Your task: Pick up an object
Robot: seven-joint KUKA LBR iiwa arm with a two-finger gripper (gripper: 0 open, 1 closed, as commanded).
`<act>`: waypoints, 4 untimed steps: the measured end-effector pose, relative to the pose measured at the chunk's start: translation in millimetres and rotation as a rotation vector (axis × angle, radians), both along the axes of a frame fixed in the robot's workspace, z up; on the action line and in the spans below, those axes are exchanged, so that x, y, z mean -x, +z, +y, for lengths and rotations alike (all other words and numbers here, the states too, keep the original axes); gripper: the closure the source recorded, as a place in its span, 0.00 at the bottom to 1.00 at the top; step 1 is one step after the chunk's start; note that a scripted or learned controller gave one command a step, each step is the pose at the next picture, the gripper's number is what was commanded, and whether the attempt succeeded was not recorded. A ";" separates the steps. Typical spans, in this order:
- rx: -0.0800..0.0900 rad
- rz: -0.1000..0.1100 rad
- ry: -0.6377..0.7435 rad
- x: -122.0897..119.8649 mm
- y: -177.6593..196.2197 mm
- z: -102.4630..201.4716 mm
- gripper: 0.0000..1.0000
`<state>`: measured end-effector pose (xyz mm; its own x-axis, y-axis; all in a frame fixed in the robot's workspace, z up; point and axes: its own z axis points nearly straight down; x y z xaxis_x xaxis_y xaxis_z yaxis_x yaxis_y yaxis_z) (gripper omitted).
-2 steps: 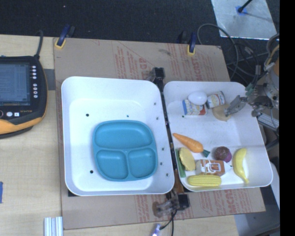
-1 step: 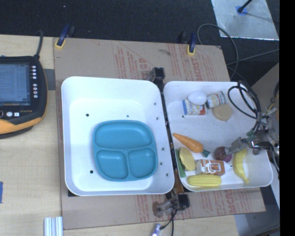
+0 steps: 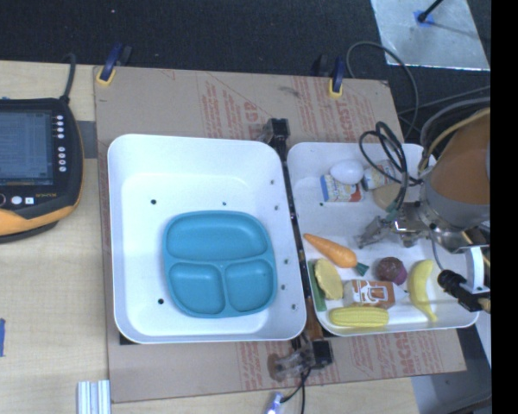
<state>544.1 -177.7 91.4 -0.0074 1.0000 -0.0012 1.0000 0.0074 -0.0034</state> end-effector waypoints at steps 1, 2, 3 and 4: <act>-0.001 -0.003 -0.003 -110.0 54.9 -5.2 0.00; -0.001 0.002 -0.004 -40.2 24.4 14.4 0.00; -0.001 0.001 -0.003 57.6 0.0 -14.9 0.00; 0.000 0.002 0.002 57.1 10.3 -15.8 1.00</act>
